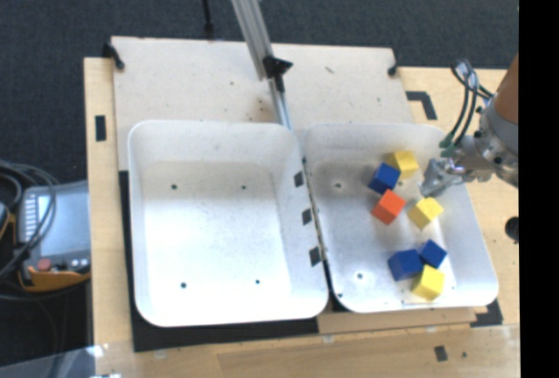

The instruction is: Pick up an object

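Seven smooth square-edged blocks [407,218] in right white bin [349,219]; metal tool [434,180] above, grip state unclear.

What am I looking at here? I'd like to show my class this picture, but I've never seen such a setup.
One camera above a bench looks down at a slant. Two shallow white bins sit side by side: the left bin and the right bin. The right one holds small cubes: a yellow cube, a blue cube, an orange cube, another yellow cube, and two blue and one yellow lower down. A robot arm reaches in from the right; its gripper hangs over the cubes. Nothing is visibly held.
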Motion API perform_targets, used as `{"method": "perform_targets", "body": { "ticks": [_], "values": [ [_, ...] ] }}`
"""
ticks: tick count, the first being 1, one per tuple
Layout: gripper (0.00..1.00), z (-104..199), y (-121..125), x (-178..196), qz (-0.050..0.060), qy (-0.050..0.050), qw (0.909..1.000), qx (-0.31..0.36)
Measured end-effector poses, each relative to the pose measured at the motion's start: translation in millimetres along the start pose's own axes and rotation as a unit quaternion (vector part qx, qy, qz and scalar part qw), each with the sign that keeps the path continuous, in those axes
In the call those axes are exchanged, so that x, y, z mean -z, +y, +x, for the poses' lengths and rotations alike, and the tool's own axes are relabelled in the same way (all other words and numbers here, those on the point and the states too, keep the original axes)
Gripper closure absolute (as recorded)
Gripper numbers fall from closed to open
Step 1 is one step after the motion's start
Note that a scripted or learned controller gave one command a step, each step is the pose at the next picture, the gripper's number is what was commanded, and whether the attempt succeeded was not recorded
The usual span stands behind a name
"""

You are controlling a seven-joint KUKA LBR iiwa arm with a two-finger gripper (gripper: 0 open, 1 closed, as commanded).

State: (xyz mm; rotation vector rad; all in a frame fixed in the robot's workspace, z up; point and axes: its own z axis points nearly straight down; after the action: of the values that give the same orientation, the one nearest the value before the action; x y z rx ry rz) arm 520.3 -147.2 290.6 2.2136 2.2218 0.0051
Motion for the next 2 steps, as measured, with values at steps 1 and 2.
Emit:
{"method": "perform_targets", "body": {
  "ticks": [1,2],
  "values": [
    [1.0,56.2,16.8,-2.1,0.002,0.001,1.0,0.002],
    [1.0,112.8,31.3,-20.8,0.004,0.001,1.0,0.001]
  ]
}}
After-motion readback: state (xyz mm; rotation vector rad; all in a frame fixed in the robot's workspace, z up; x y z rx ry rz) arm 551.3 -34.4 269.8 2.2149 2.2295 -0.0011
